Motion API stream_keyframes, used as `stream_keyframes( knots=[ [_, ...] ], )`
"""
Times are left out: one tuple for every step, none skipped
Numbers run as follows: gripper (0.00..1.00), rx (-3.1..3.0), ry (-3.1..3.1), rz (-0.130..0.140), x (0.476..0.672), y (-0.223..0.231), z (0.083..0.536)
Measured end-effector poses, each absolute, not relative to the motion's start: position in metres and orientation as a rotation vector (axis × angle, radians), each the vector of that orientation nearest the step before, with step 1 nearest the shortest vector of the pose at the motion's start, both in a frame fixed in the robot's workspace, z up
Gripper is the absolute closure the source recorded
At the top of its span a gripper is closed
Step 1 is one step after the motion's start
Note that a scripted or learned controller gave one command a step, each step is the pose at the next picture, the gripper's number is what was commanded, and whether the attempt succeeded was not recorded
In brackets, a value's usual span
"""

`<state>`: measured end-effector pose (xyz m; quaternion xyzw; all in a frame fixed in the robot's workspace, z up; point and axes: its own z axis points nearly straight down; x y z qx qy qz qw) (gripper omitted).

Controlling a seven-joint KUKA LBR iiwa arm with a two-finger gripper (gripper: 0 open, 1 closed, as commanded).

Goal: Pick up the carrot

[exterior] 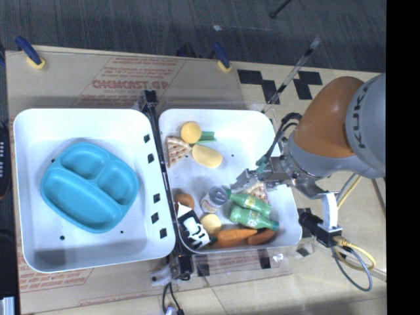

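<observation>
The orange carrot (234, 236) lies along the front wall of the right bin (262, 120), between a black-and-white item (191, 229) and a reddish-brown sausage shape (263, 237). A green bottle (253, 212) lies just behind it. My gripper (253, 178) hangs over the right half of this bin, above the bottle and a waffle-like piece, a short way behind the carrot and apart from it. The grey arm with its orange band (331, 120) reaches in from the right.
The right bin also holds a silver can (216, 196), a pale ball (211, 222), a brown piece (184, 199), a sandwich slice (175, 151) and two yellow fruits (191, 132) (207, 156). A blue divided plate (90, 186) sits in the left bin (33, 130).
</observation>
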<state>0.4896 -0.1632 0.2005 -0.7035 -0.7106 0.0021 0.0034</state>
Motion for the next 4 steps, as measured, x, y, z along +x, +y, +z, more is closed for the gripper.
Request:
stream_keyframes(
  knots=[
    [0.00,-1.821,-2.562,0.005,0.572,-0.186,0.238],
    [0.00,-1.703,-2.621,0.012,0.637,-0.137,0.099],
    [0.00,-1.547,-2.737,0.001,0.658,-0.121,0.167],
    [0.00,-1.418,-2.822,0.002,0.659,-0.167,0.318]
  ],
)
